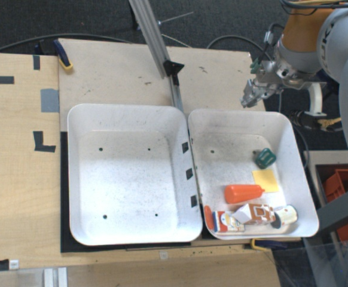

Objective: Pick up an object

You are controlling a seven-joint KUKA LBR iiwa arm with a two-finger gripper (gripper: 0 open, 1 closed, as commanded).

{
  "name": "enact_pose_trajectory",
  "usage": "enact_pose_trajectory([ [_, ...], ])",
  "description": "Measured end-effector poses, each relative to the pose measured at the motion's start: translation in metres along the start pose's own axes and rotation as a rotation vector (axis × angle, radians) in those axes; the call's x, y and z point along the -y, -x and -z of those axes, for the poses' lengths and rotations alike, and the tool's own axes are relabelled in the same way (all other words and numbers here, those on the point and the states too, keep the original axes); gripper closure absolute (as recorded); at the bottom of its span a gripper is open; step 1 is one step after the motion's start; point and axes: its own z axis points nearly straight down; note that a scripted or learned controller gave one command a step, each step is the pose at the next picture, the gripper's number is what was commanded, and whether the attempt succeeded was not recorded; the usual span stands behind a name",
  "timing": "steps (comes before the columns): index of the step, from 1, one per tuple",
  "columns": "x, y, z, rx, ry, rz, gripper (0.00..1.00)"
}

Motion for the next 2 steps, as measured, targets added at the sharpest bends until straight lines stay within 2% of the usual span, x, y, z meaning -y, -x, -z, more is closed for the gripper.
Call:
enact_pose_trajectory([
  [1, 0.015, -0.049, 0.004, -0.002, -0.005, 0.004, 1.0],
  [2, 0.013, -0.102, -0.002, -0.002, -0.006, 0.004, 1.0],
])
